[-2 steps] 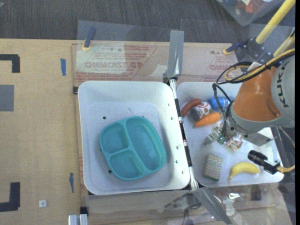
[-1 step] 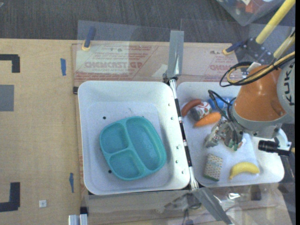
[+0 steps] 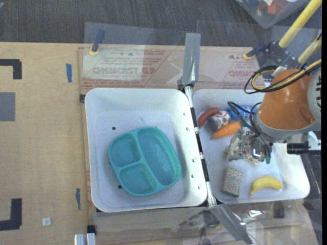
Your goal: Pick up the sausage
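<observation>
The arm comes in from the right, its orange band sitting over the right-hand bin [image 3: 301, 185]; below that band the gripper [image 3: 249, 148] hangs among wires and small metal parts, low over the middle of the bin floor; whether it is parted or closed I cannot tell from here, the tangle hides too much, and nothing sits visibly in it.

The sausage [image 3: 206, 116] lies in the upper left corner of that same bin, a reddish-brown curved piece close to the wall that divides the two bins; its long axis runs on a slant, low at the left end and rising to the right. Just beside it, touching or nearly so, is a small red-and-white can [image 3: 220, 120], and just below that a carrot [image 3: 226, 130] lying on much the same slant.

So the sausage lies up and to the left of the gripper, with the can and carrot in between; I judge the move ahead to be a shift toward that corner, with the closing line set across the sausage's slant, and the crowding of its neighbours and the wall is the likely trouble.

A banana [image 3: 265, 185] and a speckled sponge [image 3: 232, 181] rest near the bin's front edge, well apart from the sausage; the left bin [image 3: 102, 106] holds a teal divided plate [image 3: 144, 160].
</observation>
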`<state>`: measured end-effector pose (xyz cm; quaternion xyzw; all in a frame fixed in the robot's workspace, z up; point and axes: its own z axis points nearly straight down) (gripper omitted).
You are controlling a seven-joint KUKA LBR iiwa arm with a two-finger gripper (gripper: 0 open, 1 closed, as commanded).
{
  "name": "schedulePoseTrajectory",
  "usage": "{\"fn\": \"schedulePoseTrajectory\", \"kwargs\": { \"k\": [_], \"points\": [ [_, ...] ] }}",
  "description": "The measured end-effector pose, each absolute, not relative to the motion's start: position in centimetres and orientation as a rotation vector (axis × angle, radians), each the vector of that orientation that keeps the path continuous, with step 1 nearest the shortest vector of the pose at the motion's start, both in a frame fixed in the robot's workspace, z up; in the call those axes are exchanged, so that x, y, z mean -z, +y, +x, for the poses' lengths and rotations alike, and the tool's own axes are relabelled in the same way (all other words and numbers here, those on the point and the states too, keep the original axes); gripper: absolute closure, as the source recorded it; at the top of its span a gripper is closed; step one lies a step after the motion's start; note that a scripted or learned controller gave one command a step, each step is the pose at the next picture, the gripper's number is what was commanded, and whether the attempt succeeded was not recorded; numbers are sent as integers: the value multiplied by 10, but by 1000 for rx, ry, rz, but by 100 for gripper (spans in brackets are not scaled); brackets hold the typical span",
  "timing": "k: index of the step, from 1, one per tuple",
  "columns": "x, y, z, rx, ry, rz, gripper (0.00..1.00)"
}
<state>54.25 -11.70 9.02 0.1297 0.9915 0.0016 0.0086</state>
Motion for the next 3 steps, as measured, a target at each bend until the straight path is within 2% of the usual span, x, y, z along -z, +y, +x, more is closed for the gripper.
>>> {"fn": "schedulePoseTrajectory", "kwargs": {
  "k": [1,2,3],
  "points": [
    [-90,-136,526,-1,3127,36,100],
    [-91,-121,509,6,3094,-441,100],
    [-90,-167,515,7,2979,-944,100]
  ]
}}
